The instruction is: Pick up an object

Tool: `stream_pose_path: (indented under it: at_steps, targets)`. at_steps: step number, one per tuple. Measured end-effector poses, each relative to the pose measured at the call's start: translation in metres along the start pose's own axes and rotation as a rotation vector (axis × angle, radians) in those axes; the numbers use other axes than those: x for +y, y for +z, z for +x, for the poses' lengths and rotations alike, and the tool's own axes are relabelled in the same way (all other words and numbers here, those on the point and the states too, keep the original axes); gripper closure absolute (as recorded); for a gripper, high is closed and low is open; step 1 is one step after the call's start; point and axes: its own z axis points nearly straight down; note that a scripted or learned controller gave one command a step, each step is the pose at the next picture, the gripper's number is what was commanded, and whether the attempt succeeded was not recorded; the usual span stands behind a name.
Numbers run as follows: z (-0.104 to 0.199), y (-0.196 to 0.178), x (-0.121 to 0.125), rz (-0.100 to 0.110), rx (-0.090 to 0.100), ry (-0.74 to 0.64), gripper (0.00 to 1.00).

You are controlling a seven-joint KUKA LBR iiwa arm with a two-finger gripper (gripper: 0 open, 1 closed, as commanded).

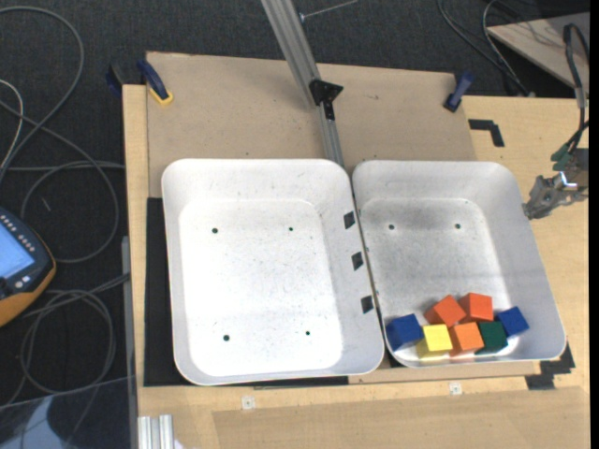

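A cluster of small coloured blocks lies in the near right corner of the right bin (435,181). It holds a blue block (403,329), a yellow block (437,338), an orange block (447,310), a red-orange block (479,305), a green block (492,333) and a second blue block (512,321). The gripper (546,195) shows as a small grey metal piece at the right edge of the view, just outside the right bin's right rim, far behind the blocks. Nothing is seen in it.
The left bin (187,185) stands beside the right one, with black clips along their shared rim. A metal bar (298,40) slants down from the top to the gap between the bins. Blue clamps sit on the board's far corners; cables lie on the floor at left.
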Motion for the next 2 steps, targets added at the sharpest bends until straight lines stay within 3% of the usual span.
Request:
stream_pose_path:
  at_steps: [2]
  targets:
    - [0.117,0.019,-0.016,0.012,0.007,-0.004,1.00]
